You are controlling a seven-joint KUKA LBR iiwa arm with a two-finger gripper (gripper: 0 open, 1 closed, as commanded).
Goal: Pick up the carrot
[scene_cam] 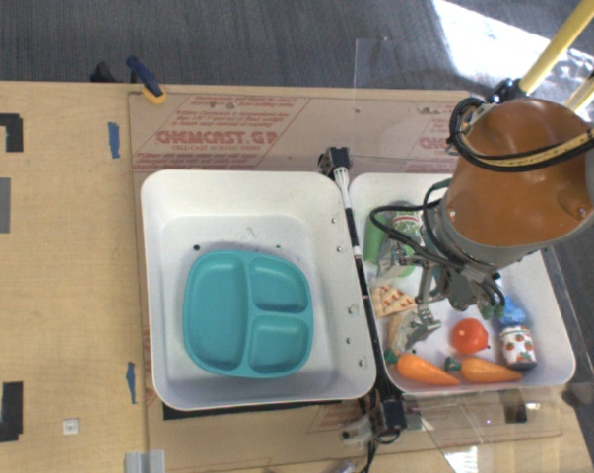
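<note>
Below the tool [425, 323], apart — carrot [427, 370], right bin's [561, 348] front edge

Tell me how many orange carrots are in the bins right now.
2. One orange carrot lies along the near edge of the right white bin; the second orange carrot lies just right of it, below the red tomato. The arm may hide more.

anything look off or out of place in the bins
Nothing stands out. The teal divided plate lies flat in the left bin. The carrots, tomato and small jar lie loose in the right bin, below the gripper.
</note>
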